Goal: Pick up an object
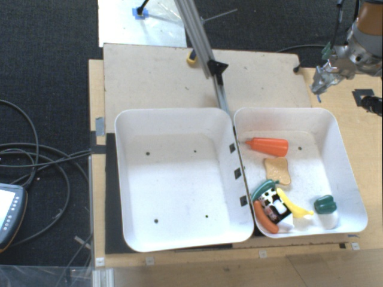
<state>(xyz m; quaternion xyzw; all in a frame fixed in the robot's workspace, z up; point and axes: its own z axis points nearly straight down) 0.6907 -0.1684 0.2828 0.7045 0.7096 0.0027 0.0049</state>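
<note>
The right bin [335, 130] holds an orange carrot [268, 145] near its back left, a tan bread slice [278, 172] below it, and a cluster at the front left: a teal-edged piece [263, 189], a red sausage [264, 216], a black-and-white block [276, 208] and a yellow banana [294, 206]. A dark green pepper on a white base [325, 206] sits at the front right. My gripper [319, 84] hangs above the bench just behind the right bin's back rim, with nothing visible between its fingers.
The left bin [122, 160] lies beside the right one, sharing a divider with black clips [237, 172]. A grey pole [194, 26] slants across the back of the bench. Cables [36, 160] and a tablet [9, 211] lie on the floor at left.
</note>
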